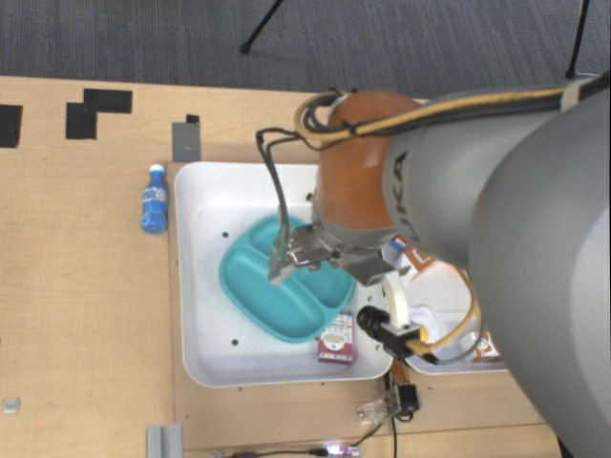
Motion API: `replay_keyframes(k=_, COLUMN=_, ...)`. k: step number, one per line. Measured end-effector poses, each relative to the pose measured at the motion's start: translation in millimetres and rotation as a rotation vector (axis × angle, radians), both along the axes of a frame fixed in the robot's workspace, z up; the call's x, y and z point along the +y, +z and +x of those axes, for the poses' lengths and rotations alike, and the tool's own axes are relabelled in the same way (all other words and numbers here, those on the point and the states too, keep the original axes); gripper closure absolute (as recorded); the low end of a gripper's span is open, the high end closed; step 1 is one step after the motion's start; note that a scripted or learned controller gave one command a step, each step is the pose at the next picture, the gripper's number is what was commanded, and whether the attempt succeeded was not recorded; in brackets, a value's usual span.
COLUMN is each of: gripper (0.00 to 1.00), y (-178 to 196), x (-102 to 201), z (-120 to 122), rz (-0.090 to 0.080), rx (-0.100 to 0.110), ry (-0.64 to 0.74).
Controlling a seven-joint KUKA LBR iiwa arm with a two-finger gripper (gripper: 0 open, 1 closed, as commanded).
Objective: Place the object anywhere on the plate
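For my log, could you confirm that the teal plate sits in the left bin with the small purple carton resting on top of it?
Not quite: the camera view shows the purple carton on the bin floor beside the teal plate, at its lower right edge, not on top of it. The rest is right.

You're looking at a light wooden bench [86, 284] carrying a white bin [196, 275] on the left, a second one [449, 363] lying just beside it under the arm. A blue bottle [155, 199] is lying flat beside the left bin's outer wall.

Blue bottle [155, 198] lying on wooden bench [76, 284], just left of white bin [200, 351]
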State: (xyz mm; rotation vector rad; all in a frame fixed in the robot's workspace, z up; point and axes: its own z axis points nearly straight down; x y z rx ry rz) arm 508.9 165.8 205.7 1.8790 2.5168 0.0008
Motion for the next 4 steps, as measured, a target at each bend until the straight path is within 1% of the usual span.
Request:
replay_keyframes(k=2, gripper=0.0, y=0.0, x=0.0, z=0.0, rz=0.0, rx=0.0, ry=0.0)
replay_keyframes(k=3, gripper=0.0, y=61.4, x=11.3, z=-6.7, rz=0.0, rx=-0.003, ry=0.3)
replay_keyframes(k=4, gripper=1.0, y=71.5, x=12.1, z=-5.7, rz=0.0, rx=-0.005, ry=0.305)
